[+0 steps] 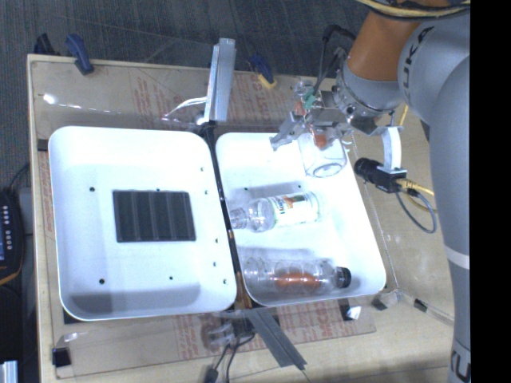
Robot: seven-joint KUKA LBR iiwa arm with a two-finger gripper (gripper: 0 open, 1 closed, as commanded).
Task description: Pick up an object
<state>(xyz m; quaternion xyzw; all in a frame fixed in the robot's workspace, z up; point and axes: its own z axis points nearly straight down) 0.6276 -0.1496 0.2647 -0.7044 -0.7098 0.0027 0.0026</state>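
My gripper (321, 138) hangs over the right bin's (363, 214) far corner with a clear glass (326, 159) caught between its fingers, lifted above the floor. I judge it light, rigid, slick and breakable, best held by the rim. Two clear bottles (273, 211) (294, 276) lie below, well apart. The left bin (72, 214) sits beside.

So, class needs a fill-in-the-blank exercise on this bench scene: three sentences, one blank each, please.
1. The dark ribbed panel lies in the ___ bin.
2. The right bin holds ___ clear bottles lying on their sides.
3. The bottle with the black cap lies ___ the camera than the other bottle.

Missing words: left; two; nearer
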